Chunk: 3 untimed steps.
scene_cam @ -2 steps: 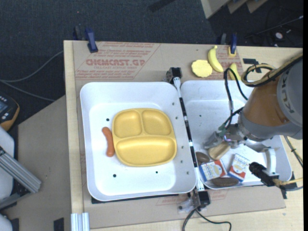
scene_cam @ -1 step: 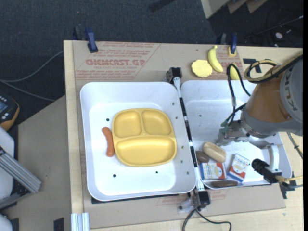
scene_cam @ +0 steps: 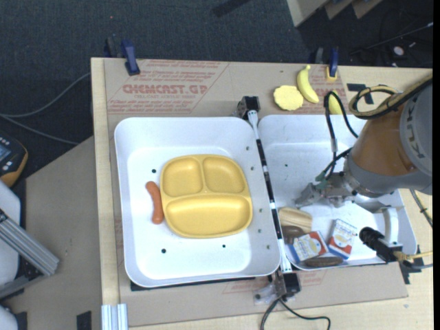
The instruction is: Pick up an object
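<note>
My gripper hangs low over the middle of the right bin, at the end of the grey arm reaching in from the right. Just below it, against the bin's left wall, lies a tan bread-like piece. Nearer the front edge sit a red-and-white carton, a second small carton and a dark brown stick. Nothing shows between the gripper's tips.
The left bin holds a yellow divided plate with an orange sausage beside it. A toy banana and a yellow round slice lie on the bench behind the bins. A white curved piece rests at the right bin's right side.
</note>
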Each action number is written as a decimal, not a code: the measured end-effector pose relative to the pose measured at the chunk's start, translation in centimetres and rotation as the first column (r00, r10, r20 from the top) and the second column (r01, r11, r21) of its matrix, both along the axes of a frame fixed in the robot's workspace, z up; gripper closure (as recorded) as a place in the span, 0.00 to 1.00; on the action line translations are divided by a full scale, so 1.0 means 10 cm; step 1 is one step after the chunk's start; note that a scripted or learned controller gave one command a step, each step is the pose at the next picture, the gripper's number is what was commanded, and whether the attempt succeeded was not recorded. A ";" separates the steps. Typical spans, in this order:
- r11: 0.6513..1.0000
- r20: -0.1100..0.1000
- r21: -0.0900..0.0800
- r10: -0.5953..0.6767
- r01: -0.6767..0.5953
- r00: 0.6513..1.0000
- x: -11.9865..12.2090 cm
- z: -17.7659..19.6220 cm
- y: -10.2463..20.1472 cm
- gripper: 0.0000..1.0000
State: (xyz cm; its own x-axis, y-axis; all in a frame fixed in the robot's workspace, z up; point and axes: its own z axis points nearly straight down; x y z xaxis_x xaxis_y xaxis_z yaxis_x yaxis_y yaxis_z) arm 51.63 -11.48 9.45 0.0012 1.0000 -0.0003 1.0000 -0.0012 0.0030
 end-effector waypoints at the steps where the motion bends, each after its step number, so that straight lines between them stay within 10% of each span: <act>1: 1.000 0.002 -0.006 -0.003 0.003 1.000 0.55 -0.10 -0.93 0.00; 2: 1.000 0.006 -0.002 0.008 -0.008 1.000 1.32 -0.09 -0.56 0.00; 3: 1.000 -0.010 0.001 -0.006 0.006 1.000 0.34 -0.10 -0.98 0.00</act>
State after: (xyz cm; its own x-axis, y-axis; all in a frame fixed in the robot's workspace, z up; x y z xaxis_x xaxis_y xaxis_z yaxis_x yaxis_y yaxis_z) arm 55.03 -21.33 8.44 0.0071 1.0000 0.0011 1.0000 -0.0071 -0.0069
